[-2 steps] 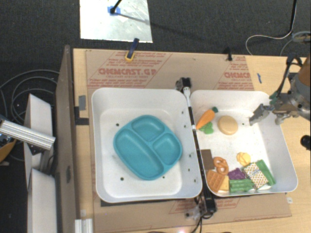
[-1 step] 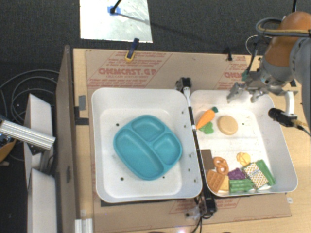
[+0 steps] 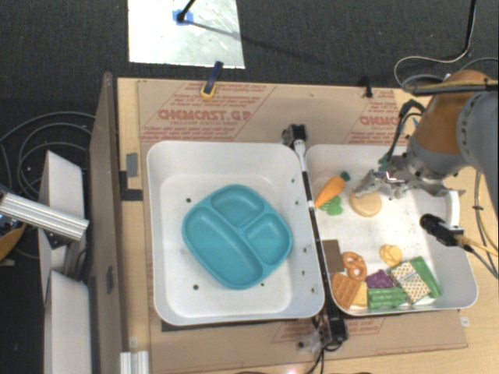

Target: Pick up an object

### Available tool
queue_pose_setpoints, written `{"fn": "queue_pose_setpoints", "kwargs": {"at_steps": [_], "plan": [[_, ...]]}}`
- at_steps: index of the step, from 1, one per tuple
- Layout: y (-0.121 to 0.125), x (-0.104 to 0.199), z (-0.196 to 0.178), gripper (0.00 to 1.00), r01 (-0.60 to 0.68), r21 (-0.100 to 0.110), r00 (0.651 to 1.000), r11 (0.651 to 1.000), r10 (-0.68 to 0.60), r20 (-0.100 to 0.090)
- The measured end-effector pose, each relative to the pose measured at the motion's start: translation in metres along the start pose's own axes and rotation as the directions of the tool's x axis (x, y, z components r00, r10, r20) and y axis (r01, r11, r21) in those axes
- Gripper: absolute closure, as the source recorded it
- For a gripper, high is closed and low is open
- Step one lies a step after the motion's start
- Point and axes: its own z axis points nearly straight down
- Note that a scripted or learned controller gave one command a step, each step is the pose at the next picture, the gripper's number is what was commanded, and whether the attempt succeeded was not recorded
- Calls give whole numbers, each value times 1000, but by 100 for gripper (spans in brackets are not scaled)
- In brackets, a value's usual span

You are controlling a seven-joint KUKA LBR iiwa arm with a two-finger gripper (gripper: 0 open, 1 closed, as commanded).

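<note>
My gripper hangs over the upper middle of the right bin, reaching in from the right. Just below and left of it lies a pale beige round piece, close to the gripper or touching it. An orange toy carrot with a green top lies near the bin's left wall. Along the front of that bin sit a pretzel, a small yellow piece, a tan waffle, a purple piece and green and checkered blocks.
The left bin holds a teal divided plate. A black divider rail runs between the two bins. Cardboard lies under both bins, and cables trail at the far right.
</note>
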Motion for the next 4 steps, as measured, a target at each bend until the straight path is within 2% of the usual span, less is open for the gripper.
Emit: {"fn": "queue_pose_setpoints", "kwargs": {"at_steps": [1,2,3,4], "plan": [[-41,50,-6,0,5,-8,1000,1000,-5,7],[-113,-14,-6,0,-2,-7,1000,1000,2,3],[29,15,-4,0,15,-11,1000,1000,-15,6],[-80,53,-5,0,0,-6,1000,1000,0,4]]}}
